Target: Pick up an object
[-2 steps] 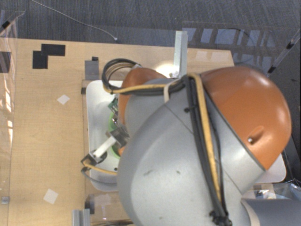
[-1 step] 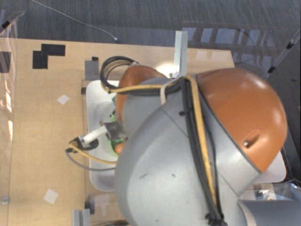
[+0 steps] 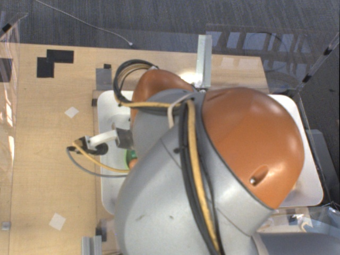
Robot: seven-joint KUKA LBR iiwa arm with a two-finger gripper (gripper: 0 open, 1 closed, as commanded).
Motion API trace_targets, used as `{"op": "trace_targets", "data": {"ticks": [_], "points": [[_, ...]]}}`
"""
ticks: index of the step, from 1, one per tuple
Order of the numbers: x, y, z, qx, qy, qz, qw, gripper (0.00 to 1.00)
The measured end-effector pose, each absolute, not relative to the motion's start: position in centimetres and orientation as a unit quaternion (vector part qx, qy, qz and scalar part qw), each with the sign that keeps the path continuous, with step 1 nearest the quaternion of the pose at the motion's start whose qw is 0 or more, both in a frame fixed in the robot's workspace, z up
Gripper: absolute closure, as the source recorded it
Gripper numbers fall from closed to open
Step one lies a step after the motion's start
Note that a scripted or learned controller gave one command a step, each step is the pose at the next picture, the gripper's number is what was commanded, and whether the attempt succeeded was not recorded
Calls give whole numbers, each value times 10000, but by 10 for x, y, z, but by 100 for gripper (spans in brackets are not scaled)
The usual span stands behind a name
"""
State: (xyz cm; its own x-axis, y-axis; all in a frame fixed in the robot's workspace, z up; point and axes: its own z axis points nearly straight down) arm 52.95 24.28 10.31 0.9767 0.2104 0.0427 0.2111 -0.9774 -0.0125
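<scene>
The grey and orange arm (image 3: 212, 163) covers most of both bins in the camera view. It reaches down into the left white bin (image 3: 106, 110). A small green object (image 3: 130, 155) peeks out beside the arm's wrist inside that bin, with a bit of orange below it. The gripper itself is hidden under the arm's body. A white bracket and dark block (image 3: 123, 137) near the wrist show just above the green object.
The right white bin (image 3: 305, 158) shows at its right rim. A metal post (image 3: 204, 60) stands between the bins at the back. Yellow and grey cables (image 3: 93, 158) loop over the left bin's edge onto the wooden bench (image 3: 48, 169).
</scene>
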Motion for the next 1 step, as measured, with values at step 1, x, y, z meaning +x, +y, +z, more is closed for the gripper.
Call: {"op": "trace_targets", "data": {"ticks": [1], "points": [[576, 238, 103, -9352, -3542, -53, 49, 100]]}}
